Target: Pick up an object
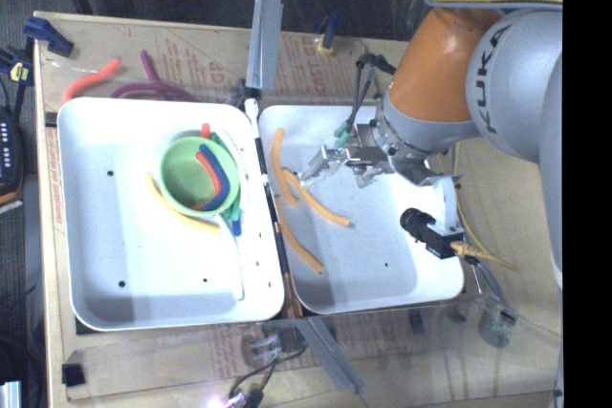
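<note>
Orange strips (308, 198) in right bin (382, 287), just beside fingers (314, 169), spread apart

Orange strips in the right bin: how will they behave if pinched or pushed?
The orange strips are long, thin and gently curved, so probably floppy, sagging from a mid-grasp. They lie flat on the right bin floor, so the hand may struggle to get under them. Pushed, they would likely slide or pivot rather than roll.
</note>
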You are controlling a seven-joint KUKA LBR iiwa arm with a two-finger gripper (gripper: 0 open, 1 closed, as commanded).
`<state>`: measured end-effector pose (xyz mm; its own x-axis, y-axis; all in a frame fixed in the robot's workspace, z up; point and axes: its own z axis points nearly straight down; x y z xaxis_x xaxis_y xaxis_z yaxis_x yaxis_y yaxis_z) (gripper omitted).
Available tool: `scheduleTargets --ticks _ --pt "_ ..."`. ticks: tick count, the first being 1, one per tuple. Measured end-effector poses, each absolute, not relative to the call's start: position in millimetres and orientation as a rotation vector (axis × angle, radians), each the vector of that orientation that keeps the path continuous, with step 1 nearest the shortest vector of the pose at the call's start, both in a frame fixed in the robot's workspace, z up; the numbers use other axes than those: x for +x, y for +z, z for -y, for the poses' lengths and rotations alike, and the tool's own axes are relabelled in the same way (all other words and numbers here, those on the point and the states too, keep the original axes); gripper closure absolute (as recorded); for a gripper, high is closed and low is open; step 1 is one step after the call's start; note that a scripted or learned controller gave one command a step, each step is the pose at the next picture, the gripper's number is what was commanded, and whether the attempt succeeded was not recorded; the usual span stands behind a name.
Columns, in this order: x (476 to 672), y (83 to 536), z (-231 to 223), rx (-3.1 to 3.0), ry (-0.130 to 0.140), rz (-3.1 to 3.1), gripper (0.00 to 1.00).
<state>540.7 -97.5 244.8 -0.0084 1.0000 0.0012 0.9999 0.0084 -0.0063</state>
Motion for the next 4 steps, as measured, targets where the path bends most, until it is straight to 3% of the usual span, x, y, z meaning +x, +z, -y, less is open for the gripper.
scheduleTargets --ticks 1,2,3,4 --pt "542.1 107.1 128.6 -2.178 0.006 2.258 0.0" --pt "574.6 91.3 182.0 -2.105 0.002 2.329 0.0" --pt "549.2 91.6 137.0 -2.078 0.003 2.354 0.0" --pt "549.6 102.5 140.4 -2.076 0.011 2.362 1.0"
